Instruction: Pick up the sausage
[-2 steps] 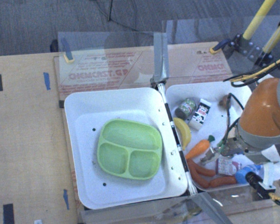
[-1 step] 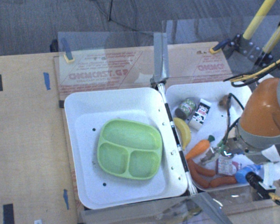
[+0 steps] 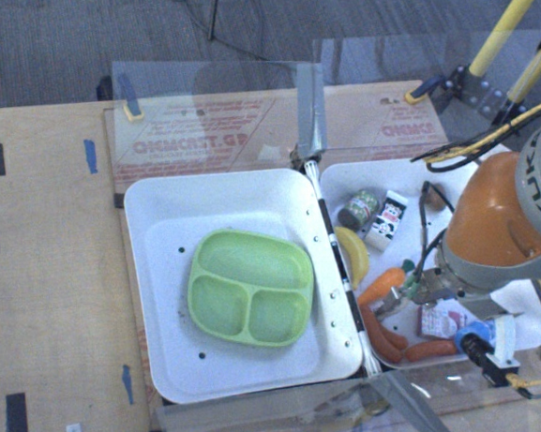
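A reddish-brown sausage (image 3: 380,335) lies along the left wall of the right bin (image 3: 534,326), near its front corner. A second red sausage-like piece (image 3: 431,349) lies beside it along the front wall. My gripper (image 3: 400,300) hangs low over the right bin, just above and to the right of the sausage, close to the orange carrot (image 3: 382,285). Nothing shows held in it. The arm's orange band (image 3: 492,219) covers part of the bin's right side.
The right bin also holds a yellow banana (image 3: 353,253), a small black-and-white carton (image 3: 387,219), a greenish can (image 3: 359,206) and a pink-and-white packet (image 3: 441,320). A green divided plate (image 3: 250,287) sits in the left bin (image 3: 157,211).
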`<state>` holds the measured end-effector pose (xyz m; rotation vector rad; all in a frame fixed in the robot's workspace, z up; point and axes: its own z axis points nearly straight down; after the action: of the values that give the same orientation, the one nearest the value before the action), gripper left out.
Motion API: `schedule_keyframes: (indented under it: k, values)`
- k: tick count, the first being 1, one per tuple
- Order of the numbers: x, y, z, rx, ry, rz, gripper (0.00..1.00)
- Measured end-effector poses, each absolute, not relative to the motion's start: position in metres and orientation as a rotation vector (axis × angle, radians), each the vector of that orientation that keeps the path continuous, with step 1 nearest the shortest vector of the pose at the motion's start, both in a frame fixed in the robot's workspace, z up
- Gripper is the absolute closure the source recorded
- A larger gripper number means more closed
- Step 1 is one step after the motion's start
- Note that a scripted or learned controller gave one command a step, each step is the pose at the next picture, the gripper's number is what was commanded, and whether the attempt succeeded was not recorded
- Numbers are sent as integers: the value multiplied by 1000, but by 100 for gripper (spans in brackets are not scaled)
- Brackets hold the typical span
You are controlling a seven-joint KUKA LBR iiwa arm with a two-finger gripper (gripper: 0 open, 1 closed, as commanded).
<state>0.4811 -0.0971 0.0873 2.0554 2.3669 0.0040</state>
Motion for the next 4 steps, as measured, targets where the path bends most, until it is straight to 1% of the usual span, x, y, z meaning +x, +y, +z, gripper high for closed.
schedule_keyframes:
  k: [1, 2, 3, 4]
  values:
    - [482, -98, 87, 2000, 2412, 7, 0]
    - [495, -100, 87, 1991, 2425, 4, 0]
    - [496, -102, 97, 1995, 2416, 8, 100]
    - [496, -102, 97, 1995, 2416, 7, 0]
